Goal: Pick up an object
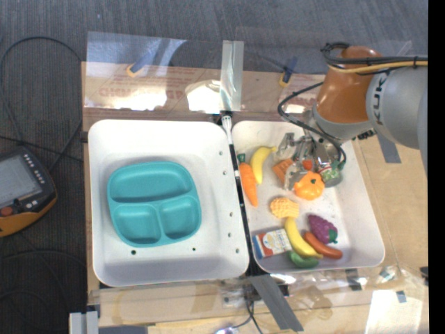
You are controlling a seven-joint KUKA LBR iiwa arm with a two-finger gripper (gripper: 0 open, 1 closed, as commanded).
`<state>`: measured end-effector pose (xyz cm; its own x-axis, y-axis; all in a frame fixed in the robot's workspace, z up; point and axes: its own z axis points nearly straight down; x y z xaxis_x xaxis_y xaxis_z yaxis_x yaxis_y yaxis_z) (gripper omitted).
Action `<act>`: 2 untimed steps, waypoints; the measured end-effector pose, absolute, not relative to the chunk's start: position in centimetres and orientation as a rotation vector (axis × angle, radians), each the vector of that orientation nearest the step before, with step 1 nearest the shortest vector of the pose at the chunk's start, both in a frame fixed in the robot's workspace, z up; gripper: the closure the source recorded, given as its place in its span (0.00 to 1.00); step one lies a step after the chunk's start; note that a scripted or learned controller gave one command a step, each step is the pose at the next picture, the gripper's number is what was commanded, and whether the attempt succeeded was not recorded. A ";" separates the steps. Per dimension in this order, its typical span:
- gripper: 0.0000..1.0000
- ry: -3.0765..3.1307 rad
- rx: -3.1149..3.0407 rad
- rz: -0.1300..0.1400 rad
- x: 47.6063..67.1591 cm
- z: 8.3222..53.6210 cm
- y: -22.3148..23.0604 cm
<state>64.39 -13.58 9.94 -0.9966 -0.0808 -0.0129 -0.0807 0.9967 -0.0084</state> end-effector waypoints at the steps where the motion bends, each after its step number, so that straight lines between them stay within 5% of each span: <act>1: 0.00 3.126 -0.127 -0.012 64.4 9.9 -13.5; 2: 0.00 3.126 -0.128 -0.010 60.6 9.1 -12.3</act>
<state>60.59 -12.30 9.09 -0.9966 -0.0817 -0.0129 -0.0816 0.9966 -0.0072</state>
